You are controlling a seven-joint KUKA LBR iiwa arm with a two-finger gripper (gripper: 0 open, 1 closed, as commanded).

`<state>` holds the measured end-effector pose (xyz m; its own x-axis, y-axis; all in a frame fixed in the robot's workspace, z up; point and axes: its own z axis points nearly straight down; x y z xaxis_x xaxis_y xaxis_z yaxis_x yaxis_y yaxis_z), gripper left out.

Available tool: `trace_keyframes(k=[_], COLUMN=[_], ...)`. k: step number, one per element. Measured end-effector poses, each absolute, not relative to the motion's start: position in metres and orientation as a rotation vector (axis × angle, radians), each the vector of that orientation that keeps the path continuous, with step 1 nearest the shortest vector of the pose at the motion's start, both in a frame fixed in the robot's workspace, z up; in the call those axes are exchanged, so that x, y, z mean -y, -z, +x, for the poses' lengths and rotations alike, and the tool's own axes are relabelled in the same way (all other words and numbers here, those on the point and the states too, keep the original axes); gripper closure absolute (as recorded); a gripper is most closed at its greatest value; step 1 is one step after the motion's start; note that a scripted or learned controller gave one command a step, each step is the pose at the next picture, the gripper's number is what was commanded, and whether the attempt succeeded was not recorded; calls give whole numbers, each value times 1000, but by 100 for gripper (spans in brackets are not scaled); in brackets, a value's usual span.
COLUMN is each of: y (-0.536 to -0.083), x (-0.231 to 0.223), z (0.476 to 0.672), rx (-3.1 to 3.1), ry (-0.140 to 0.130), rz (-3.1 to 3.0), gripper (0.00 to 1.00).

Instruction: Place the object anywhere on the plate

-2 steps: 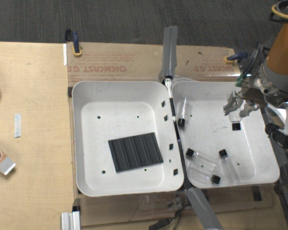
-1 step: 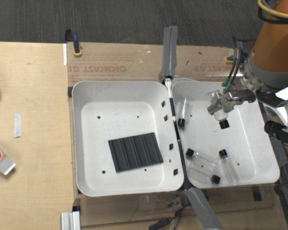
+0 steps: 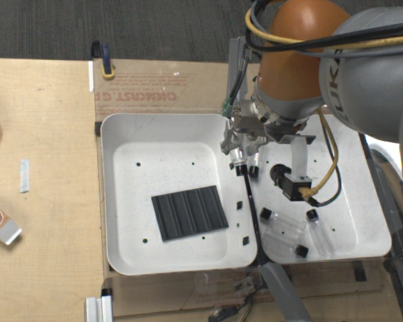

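Closest to you, the grey arm [image 3: 363, 66] holds its gripper [image 3: 244, 161] over the middle of the frame, between the bins. You cannot tell if it is open or closed. The dark plate [image 3: 189, 212] in the left bin [image 3: 121, 180] has nothing on it. The see-through object [image 3: 292, 230], hard to make out, lies in the right bin [image 3: 363, 227], so the placing is all left to do.

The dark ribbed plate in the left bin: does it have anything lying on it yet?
No. The dark ribbed plate lies bare on the floor of the left bin, with nothing on top of it.
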<state>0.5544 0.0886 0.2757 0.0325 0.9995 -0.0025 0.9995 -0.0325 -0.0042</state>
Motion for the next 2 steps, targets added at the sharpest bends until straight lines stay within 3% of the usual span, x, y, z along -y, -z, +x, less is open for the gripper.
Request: trace_keyframes(k=[1,2], y=[-294,-277], x=[-94,-132], z=[519,486], rx=[1184,1626], ry=[-9,-11], rz=[-2911,-2687], gripper=[100,100])
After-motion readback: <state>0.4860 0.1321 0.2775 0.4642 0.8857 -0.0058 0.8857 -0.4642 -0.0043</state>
